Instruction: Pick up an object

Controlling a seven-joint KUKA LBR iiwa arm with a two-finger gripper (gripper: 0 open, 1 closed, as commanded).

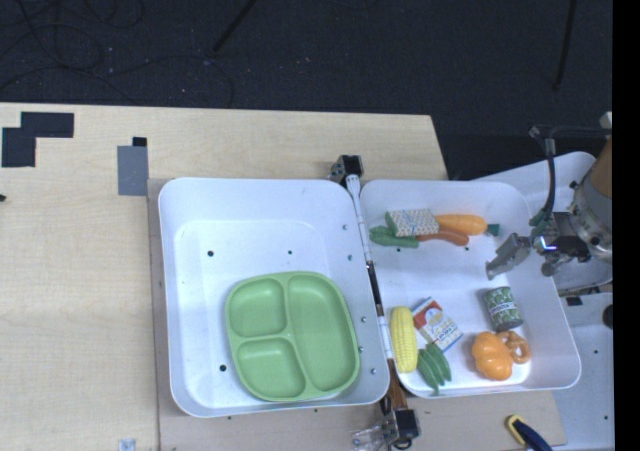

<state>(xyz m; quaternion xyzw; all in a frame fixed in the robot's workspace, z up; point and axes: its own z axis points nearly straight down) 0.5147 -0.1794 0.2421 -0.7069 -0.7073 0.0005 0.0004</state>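
Approach step, nothing picked yet. Gripper [515, 251] hanging over the right bin [540, 197], toward its right wall, wrist and orange band entering from the bench's right edge. Fingers [503, 257] look spread, nothing between them; partly blurred, so read with caution.

Candidates all in the right bin. Dark green can [503, 308] just beside the fingers, toward the bench's near edge, lying tilted. Orange pepper [496, 355] near the bin's near-right corner. Corn cob [403, 338] against the bin's left wall, small printed box [437, 325] touching or just beside it, green pods [434, 366] at the near edge. Carrot [455, 225] and a patterned packet [411, 222] toward the far side, with a green stem piece [392, 237] alongside. Left bin [190, 239] carrying a green divided plate [292, 335], well apart from the arm.

Likely target: the can, closest. Next move calls for shifting slightly toward the near edge, squaring over the can, descending, closing across its narrow side. Risk: round body rolling out.
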